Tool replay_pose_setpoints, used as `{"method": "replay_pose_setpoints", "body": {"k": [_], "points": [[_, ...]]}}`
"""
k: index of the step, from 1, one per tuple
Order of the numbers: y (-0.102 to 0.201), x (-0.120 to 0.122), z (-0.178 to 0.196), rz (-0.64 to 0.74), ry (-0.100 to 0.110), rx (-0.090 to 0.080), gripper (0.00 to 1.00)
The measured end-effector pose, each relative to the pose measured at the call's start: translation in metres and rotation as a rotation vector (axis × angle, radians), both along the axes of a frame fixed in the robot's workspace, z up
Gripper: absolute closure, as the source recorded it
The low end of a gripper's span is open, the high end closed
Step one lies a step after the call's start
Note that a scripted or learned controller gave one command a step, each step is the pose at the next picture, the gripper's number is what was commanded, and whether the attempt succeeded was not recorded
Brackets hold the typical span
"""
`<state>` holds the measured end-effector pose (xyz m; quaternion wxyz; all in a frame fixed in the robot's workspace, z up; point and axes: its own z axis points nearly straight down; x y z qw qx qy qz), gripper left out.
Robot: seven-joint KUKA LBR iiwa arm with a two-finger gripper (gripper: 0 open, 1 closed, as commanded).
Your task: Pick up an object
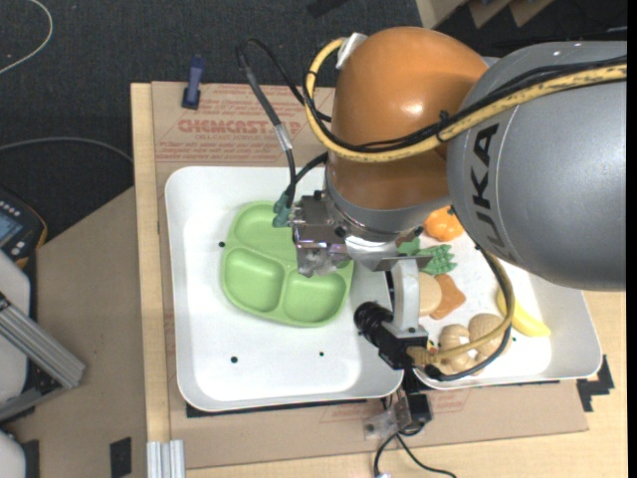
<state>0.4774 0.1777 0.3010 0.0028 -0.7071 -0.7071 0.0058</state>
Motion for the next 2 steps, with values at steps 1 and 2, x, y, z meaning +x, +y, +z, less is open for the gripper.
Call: {"method": "replay_pose_setpoints", "body": {"k": [1, 2], "points": [[0.001, 0.009, 0.221, 0.002, -0.031, 0.012, 1.0], [0.006, 0.06, 0.171, -0.002, -0.007, 0.002, 1.0]]}}
